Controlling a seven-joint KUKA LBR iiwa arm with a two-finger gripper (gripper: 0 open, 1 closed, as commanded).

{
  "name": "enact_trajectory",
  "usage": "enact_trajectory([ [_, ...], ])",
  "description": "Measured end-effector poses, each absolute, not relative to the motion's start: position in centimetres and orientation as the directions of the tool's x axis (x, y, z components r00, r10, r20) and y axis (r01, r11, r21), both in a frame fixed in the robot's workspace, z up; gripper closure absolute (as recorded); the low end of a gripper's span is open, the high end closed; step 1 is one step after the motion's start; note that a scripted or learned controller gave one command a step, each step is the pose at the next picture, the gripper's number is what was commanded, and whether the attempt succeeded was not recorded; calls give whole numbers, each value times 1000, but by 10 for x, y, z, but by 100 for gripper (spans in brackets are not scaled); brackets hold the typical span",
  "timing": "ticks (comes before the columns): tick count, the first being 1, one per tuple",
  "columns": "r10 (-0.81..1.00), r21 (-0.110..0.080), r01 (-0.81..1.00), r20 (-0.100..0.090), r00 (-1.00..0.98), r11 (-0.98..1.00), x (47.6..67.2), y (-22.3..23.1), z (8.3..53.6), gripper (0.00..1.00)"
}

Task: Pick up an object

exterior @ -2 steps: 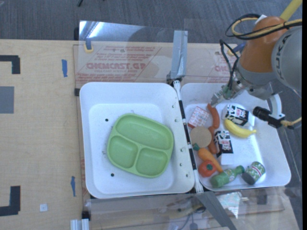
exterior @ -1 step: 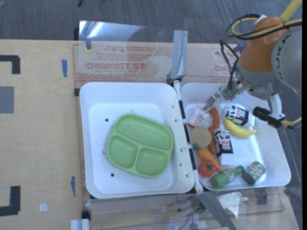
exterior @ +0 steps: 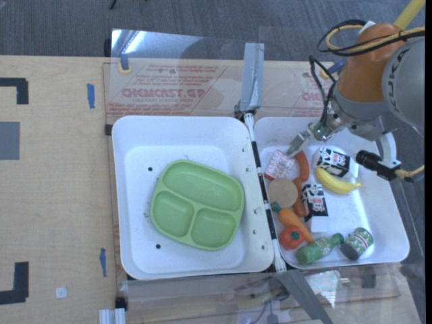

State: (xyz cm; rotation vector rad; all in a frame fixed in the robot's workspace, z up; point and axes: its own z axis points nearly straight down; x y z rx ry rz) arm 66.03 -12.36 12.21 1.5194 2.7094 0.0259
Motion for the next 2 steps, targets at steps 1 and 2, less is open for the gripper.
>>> enact_trajectory([
  [1, 842, 5, 842, -7, -539, 539, 661, -105, 93, 0],
  [2, 841, 16, 841, -11, -541, 541, 664, -103, 106, 100],
])
